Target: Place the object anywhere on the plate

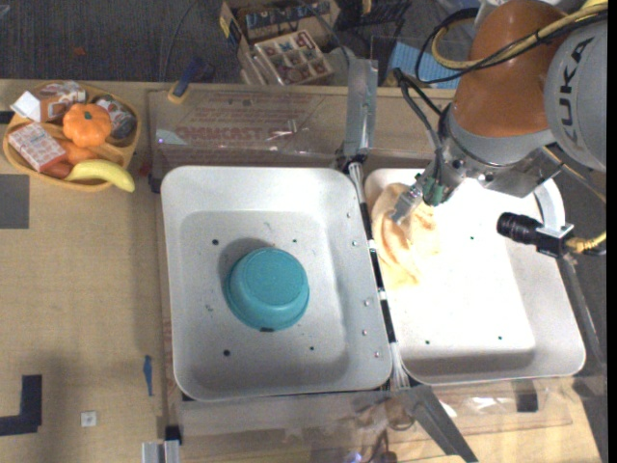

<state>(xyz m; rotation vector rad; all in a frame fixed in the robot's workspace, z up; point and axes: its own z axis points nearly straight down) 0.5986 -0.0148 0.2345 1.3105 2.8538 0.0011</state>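
Note:
A teal round plate [268, 287] rests in the middle of the left bin [193, 210]. A pale orange, washed-out object [398, 247] lies against the left wall of the right bin [501, 326]. My gripper [417, 204] hangs low over the top end of that object, at or just above its surface, reaching down from the grey and orange arm at the upper right. Glare in the right bin blurs the object's outline, and I cannot tell whether the gripper has hold of it.
A metal divider rail [378, 278] separates the two bins. A black camera-like fitting [525, 230] juts over the right bin's right side. A bowl of toy fruit [72, 138] sits on the bench at far left.

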